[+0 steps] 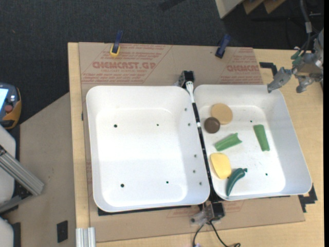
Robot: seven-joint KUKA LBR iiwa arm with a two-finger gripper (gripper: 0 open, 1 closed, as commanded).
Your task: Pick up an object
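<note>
Objects [222, 113] in right bin [288, 112] (six)

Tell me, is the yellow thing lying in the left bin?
No, the yellow thing lies in the right bin, beside a dark green pepper.

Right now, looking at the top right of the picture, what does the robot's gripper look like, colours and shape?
The gripper looks like bare grey metal: two slim, angular fingers below a boxier grey body. Thin dark cables run up from it toward the top edge. The picture is too small to show any markings on it.
</note>
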